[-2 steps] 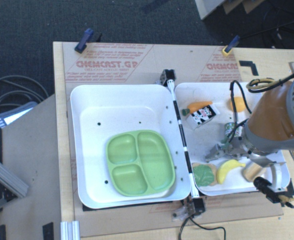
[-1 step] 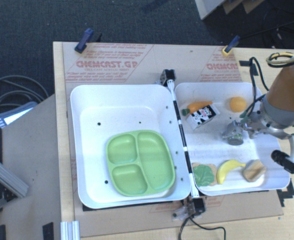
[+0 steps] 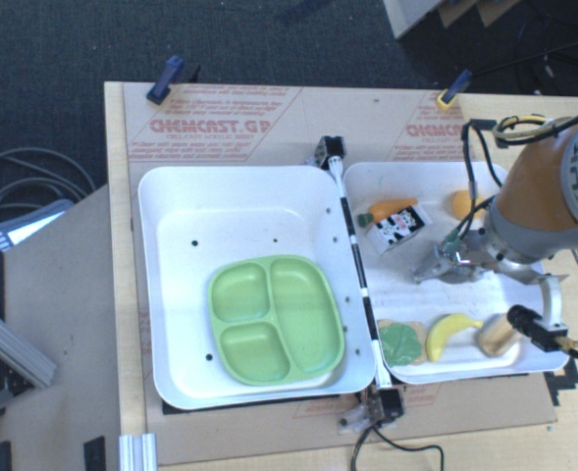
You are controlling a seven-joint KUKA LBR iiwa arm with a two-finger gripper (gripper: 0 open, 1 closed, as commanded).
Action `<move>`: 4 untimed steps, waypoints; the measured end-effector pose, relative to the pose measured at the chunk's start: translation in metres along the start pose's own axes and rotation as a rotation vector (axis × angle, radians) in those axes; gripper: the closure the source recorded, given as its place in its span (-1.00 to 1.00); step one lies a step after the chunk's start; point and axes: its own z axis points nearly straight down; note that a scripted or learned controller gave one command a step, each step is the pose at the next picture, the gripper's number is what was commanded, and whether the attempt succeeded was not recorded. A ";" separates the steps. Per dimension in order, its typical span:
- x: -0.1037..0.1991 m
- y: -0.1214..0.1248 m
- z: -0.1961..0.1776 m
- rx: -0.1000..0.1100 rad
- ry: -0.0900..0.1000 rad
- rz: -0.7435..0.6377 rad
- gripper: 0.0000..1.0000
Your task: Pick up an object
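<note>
Camera view gives me the counter (image 3: 131,263) from above, and I read it from the left. The left bin (image 3: 171,214) has one thing in it, a green divided tray (image 3: 274,317) that lies flat toward the front, with bare white floor around it; I think it is too wide and too flat for a two-finger grasp, so I do not count it as a target. Next comes the seam where the two bins meet, and then the right bin (image 3: 416,177), where all the small things are. Along its front wall I see a round green piece (image 3: 400,343), then a banana (image 3: 447,331) just beside it, then a tan block (image 3: 496,338) near the corner. Toward the back there is an orange carrot-like piece (image 3: 393,207) that touches a black and white box (image 3: 399,230), and farther right an orange ball (image 3: 461,203), partly behind the cables. The things sit along the walls, which I judge makes them harder to reach cleanly. The hand (image 3: 444,265) is low over the open middle of this bin, between the box and the banana and apart from both. I cannot tell how far its fingers stand apart, because the metal parts blur together, and I see nothing between them. In my judgement nothing is picked yet, and the box or the banana is the closest choice.
</note>
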 end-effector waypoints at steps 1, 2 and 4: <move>-0.038 0.088 -0.001 -0.003 -0.002 0.001 -1.00; -0.006 0.122 -0.001 -0.003 -0.002 -0.001 -1.00; 0.028 0.123 -0.014 -0.008 -0.009 0.002 1.00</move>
